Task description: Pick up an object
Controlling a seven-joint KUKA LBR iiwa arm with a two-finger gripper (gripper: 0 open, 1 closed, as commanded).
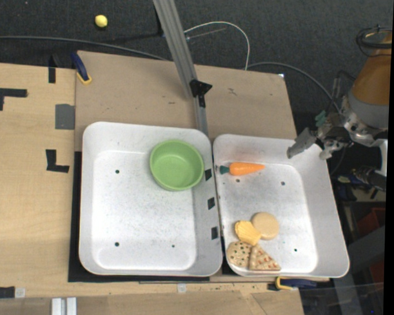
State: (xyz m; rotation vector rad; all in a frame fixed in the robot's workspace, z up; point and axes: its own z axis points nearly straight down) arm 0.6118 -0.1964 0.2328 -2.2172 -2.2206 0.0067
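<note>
Pincer point(312, 143) at right edge of frame, over right bin's point(311, 209) upper right rim; open or closed, cannot tell. Carrot point(245, 168) near bin's top edge, well apart. Biscuits, possibly point(253, 243), lower down. Green bowl point(177, 164) in left bin point(117, 215).

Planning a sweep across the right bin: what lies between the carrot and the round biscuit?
Nothing. In the camera view, the bin floor between the carrot and the round biscuit is bare white, apart from a small dark dot off to the right.
</note>
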